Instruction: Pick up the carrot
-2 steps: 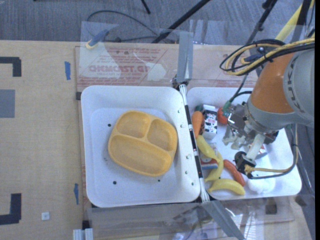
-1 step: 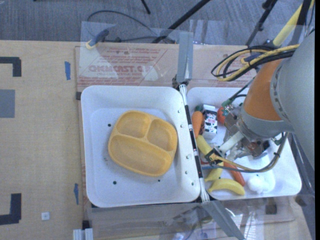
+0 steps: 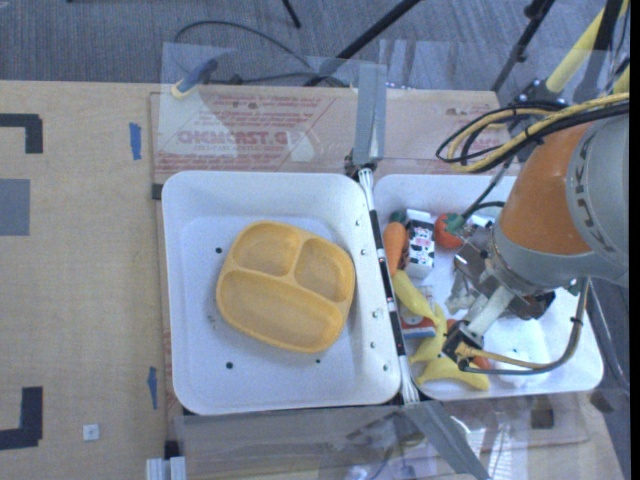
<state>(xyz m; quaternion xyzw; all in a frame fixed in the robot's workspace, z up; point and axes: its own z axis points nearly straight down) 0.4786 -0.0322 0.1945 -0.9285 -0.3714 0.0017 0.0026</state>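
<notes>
The carrot (image 3: pixel 396 245) is a short orange piece lying near the left wall of the right bin (image 3: pixel 575 373), at its far end, just left of a small white carton. My gripper (image 3: pixel 468 290) hangs over the middle of the right bin, to the right of the carrot and a little nearer the camera, apart from it. The grey wrist and orange-banded arm cover much of that bin. Nothing can be seen held at the gripper.
A white carton (image 3: pixel 421 243) and a red round fruit (image 3: pixel 451 231) lie beside the carrot. A yellow banana (image 3: pixel 425 320) stretches along the right bin's left side toward the front. The left bin (image 3: pixel 190 298) holds a yellow divided plate (image 3: pixel 285 285).
</notes>
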